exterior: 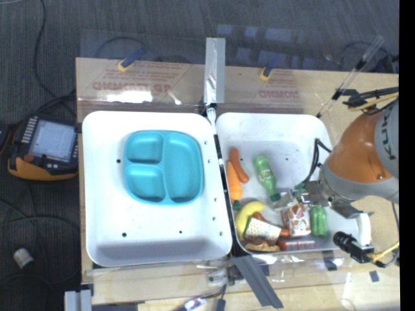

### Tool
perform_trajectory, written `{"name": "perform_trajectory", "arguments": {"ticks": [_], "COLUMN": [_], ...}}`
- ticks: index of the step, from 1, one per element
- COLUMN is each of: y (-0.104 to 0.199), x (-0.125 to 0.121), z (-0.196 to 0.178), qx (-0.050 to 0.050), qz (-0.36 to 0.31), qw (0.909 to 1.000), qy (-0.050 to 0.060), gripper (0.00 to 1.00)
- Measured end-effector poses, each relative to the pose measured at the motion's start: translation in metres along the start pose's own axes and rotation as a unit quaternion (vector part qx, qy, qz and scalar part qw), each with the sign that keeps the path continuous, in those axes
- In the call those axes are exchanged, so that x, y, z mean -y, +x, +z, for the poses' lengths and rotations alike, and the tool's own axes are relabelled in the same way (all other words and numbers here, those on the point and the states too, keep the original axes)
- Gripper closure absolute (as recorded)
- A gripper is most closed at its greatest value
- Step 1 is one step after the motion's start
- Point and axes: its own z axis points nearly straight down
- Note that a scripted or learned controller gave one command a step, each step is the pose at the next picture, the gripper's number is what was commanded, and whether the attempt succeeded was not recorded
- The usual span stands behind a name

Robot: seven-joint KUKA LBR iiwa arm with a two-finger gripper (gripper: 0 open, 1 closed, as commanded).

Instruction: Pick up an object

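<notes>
1. The grey arm [369,154], with its orange band, reached in from the right and hung over the right bin [285,125], above its right and near part.
2. The gripper [305,196] sat low over the pile of objects at the near side of that bin, just above a small red-and-white carton [297,220].
3. How far the hand was open could not be told, since the wrist hid most of it; nothing could be seen held in it.
4. A green bottle [265,175] lay on its side near the middle of the right bin, just left of the gripper.
5. A second green object [318,220] stood just right of the carton, under the arm.
6. Two orange carrots lay along the bin's left wall: a slim one [238,164] farther back, a thicker one [233,183] beside it and nearer.
7. A yellow banana [248,212] curved at the near left corner, touching a red-and-white item [264,229] beside it.
8. The left bin [104,232] held a blue divided plate [163,166], set toward its far side.
9. A handheld controller [42,149] with a screen lay on the floor, well left of the bench.
</notes>
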Motion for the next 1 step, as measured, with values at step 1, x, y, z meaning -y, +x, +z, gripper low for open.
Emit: {"name": "perform_trajectory", "arguments": {"ticks": [1], "y": [0.0223], "x": [-0.0317], "z": [-0.1354], "qx": [0.002], "qz": [0.034], "qw": [0.9994], "qy": [0.007], "gripper": [1.0]}}
